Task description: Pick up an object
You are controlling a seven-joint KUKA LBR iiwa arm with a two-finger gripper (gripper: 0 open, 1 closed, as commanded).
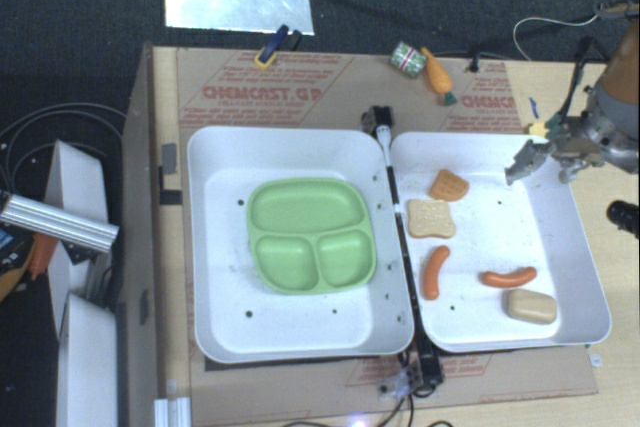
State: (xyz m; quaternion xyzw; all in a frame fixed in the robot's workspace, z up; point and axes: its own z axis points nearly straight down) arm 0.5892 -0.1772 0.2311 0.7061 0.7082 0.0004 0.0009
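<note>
- The gripper (543,162) is hanging over the far right corner of the right bin (580,245), and its two fingers are standing spread apart with nothing between them.
- Five food pieces are lying in that bin: an orange nugget-like piece (449,185) is sitting toward the far left, and a slice of toast (431,218) is resting just near of it.
- A red sausage (434,272) is lying nearer still, close to the bin's left wall.
- A second sausage (509,277) is lying to the right, with a pale bread roll (530,305) just beside it on the near side.
- A green divided plate (311,234) is sitting in the middle of the left bin (215,215).
- A toy carrot (437,75) and a small can (407,58) are lying on the bench beyond the bins.
</note>
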